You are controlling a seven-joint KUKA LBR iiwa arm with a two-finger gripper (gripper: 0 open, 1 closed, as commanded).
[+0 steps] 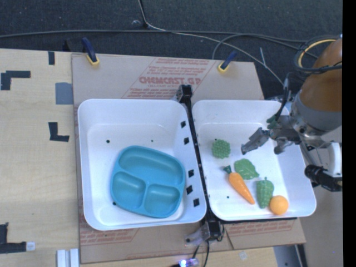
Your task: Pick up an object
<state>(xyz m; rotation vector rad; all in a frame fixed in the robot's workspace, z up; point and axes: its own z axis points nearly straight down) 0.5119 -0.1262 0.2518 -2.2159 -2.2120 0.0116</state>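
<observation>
The jaws [267, 139] hang over the right bin [222, 111], toward its 3 o'clock side; one grey finger points to 9 o'clock, but whether the jaws are open or closed cannot be told from this slant. No object sits between them.

The things to pick lie close together in the lower half of that bin: a small green broccoli [221, 148] nearest the divider, a leafy green piece [246, 168] at 5 o'clock from it, a carrot [241, 187] just beside the leaf, a dark green vegetable [265, 192] and an orange ball [278, 204] near the 5 o'clock corner.

The main risk is probably the crowding. The leaf and the carrot seem to touch, so a descent there may push one aside or catch two at once. The ball could roll away under a finger, and it lies near the bin wall, which leaves little room. The broccoli stands more apart and looks the easier choice.

The left bin [89, 115] holds a blue divided plate [147, 181], well apart from the arm. Cables [167, 31] run along the 12 o'clock side of the bench [33, 166], clear of the work.
</observation>
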